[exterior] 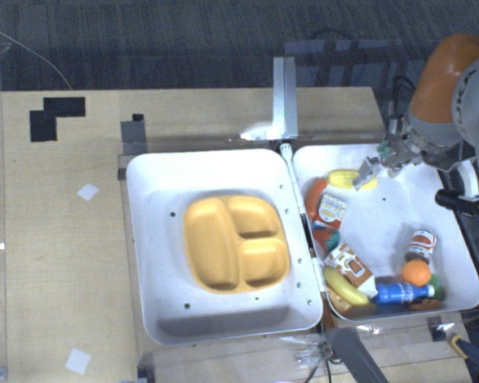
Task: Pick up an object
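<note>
The gripper (374, 167) is seen over the far part of the right bin (454, 212), just beside a yellow object (342, 179); whether its jaws are apart or together cannot be told. A yellow compartment tray (235, 242) lies in the left bin (162, 257). A banana (345, 288), blue bottle (396, 291) and orange ball (417, 273) are gathered at the right bin's near edge.

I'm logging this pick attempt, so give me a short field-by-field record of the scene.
left bin: holds a yellow divided tray
right bin: holds a jumble of small items
near front edge: banana, blue bottle, orange ball
near back: yellow item
claw: over the right bin's back part, by the yellow item
grasp: cannot tell
</note>
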Motion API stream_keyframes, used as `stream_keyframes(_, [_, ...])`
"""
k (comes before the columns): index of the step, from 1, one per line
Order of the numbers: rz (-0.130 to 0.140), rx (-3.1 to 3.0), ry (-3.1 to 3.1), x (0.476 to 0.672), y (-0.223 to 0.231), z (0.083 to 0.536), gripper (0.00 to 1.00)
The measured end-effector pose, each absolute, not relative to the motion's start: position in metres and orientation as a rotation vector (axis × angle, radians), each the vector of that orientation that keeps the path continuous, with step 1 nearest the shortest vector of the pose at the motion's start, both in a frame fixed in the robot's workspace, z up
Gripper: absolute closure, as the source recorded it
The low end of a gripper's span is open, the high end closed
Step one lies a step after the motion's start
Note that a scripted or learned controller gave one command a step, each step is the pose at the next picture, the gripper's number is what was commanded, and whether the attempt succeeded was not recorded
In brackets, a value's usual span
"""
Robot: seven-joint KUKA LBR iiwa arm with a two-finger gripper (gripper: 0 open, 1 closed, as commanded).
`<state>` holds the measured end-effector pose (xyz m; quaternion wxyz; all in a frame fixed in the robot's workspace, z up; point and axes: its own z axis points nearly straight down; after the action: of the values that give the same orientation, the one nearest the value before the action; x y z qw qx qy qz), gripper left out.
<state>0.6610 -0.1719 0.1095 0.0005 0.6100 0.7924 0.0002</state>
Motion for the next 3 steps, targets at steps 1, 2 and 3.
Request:
stream_keyframes(1, [0.01, 1.896, 2.486, 0.666, -0.171, 0.127, 1.0])
stream_keyframes(2, [0.01, 2.168, 2.262, 0.671, -0.137, 0.202, 1.0])
stream_keyframes(3, [0.006, 2.668, 1.651, 0.664, -0.182, 0.198, 1.0])
